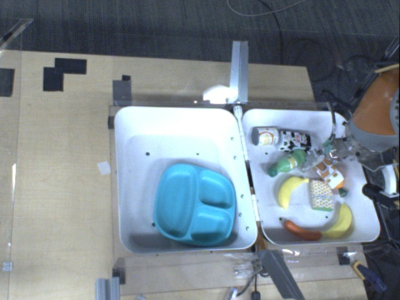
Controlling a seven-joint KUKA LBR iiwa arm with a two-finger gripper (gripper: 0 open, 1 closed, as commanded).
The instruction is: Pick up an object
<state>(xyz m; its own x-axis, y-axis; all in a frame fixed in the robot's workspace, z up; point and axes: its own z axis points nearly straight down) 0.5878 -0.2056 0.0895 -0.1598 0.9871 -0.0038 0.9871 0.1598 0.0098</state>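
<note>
Arm (375, 114) cut off over cluttered right bin (312, 115)

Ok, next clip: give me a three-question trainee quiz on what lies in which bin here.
1. True or false: the blue tray lies in the right bin.
2. Which lies nearest the right bin's front edge? A) bottle B) sausage C) green toy
3. Fill in: two yellow ___ lie in the right bin.

Key: 1 false, it lies in the left bin. 2 B. 3 bananas.
</note>
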